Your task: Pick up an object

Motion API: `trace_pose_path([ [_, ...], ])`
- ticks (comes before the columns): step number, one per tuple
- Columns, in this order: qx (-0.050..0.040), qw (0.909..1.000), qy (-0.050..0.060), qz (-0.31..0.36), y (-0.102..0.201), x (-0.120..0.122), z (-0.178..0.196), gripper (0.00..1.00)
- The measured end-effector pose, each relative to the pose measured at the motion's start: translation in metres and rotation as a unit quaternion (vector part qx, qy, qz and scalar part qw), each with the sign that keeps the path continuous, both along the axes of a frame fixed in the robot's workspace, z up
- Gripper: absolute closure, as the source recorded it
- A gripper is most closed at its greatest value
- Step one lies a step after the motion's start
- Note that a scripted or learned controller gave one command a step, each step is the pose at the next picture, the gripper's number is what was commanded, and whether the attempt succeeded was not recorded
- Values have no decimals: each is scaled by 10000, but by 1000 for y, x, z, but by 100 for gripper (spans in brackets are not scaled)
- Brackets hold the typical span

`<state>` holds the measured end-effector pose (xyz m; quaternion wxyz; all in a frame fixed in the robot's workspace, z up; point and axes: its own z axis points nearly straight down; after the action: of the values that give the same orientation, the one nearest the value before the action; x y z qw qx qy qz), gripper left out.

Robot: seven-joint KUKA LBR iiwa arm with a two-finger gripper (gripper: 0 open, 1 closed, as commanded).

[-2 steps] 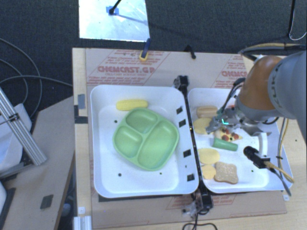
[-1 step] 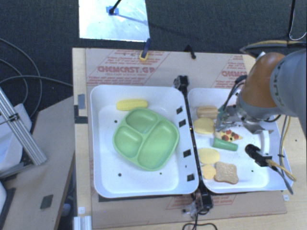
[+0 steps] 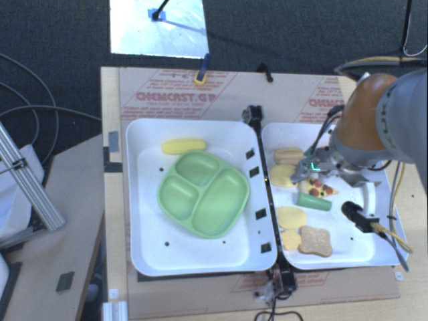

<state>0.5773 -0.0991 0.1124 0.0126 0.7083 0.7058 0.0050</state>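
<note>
The right bin (image 3: 374,249) holds several toy foods. A tan bread roll (image 3: 288,155) and a pale yellow piece (image 3: 283,176) lie at its left. A green stick (image 3: 314,202) and a small red-and-yellow piece (image 3: 324,190) sit mid-bin. Two yellow slices (image 3: 291,217) (image 3: 289,239) and a slice of toast (image 3: 314,241) lie near the front. My gripper (image 3: 313,178) hangs low over the middle of this bin, right above the green stick and the small piece and just right of the pale yellow piece. The arm's grey wrist hides its tip.
The left bin (image 3: 144,246) holds a green divided plate (image 3: 204,194) and a yellow banana-shaped toy (image 3: 184,146) behind it. A black divider (image 3: 262,179) runs between the bins. The arm's orange band (image 3: 364,109) looms over the right bin's back right.
</note>
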Motion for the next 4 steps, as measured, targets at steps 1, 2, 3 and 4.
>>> trace_pose_path([
  [1, 48, 10000, 76, 26, -17, 5, -24, 0],
  [2, 29, 10000, 14, 29, -17, 8, -11, 100],
  [3, 31, 10000, 23, 26, -17, 7, -12, 0],
  [4, 49, 9999, 121, 54, -11, 72, -29, 0],
])
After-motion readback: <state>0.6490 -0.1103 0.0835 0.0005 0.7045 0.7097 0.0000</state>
